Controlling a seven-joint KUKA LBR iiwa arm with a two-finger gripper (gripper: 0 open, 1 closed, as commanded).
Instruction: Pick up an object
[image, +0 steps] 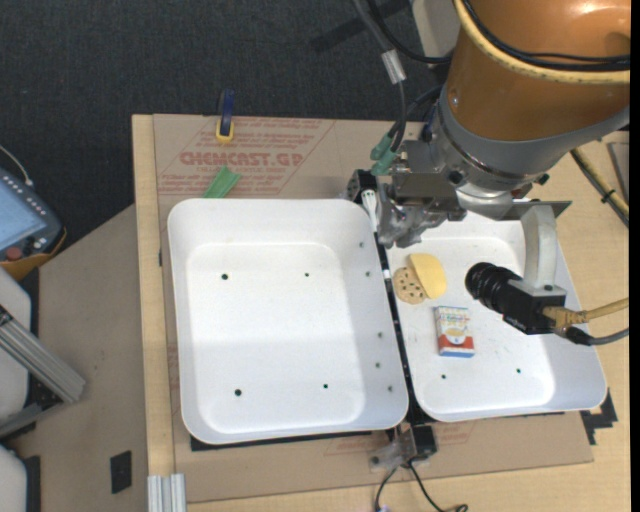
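Hovering over the right bin (560, 390), near its back-left corner, the gripper (400, 232) hangs under the grey wrist; whether it is open or closed cannot be told. Just below it in the camera view lie a yellow wedge (429, 274) and, touching the wedge on its left, a round brown biscuit (407, 286). A small carton (454, 331) lies farther toward the near rim, its long axis running front to back. The wedge is judged the nearest target.
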